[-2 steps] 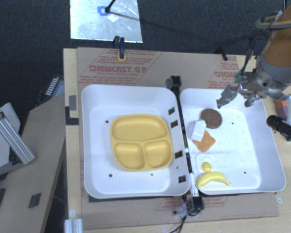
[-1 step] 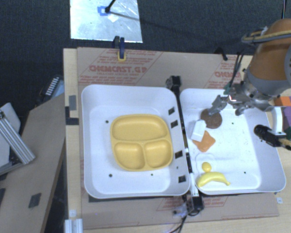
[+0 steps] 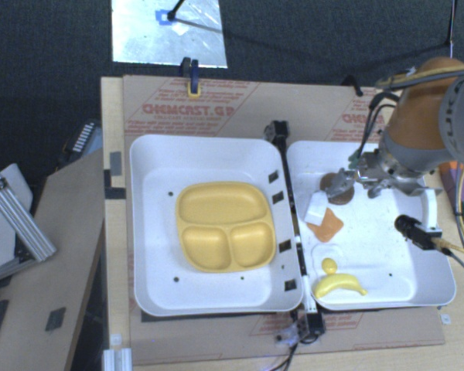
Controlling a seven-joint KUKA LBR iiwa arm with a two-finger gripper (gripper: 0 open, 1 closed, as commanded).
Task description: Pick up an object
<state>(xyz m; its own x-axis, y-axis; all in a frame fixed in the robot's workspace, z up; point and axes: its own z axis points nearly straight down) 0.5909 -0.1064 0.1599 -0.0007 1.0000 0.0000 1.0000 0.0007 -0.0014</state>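
Reaching in from the right, the gripper (image 3: 342,188) is seen low over the right bin (image 3: 433,284), near its upper left corner. Whether anything is pinched cannot be told. An orange piece (image 3: 328,226) lies just below the gripper, and a yellow banana (image 3: 339,285) farther below. A yellow divided tray (image 3: 220,225) sits in the left bin (image 3: 151,207).
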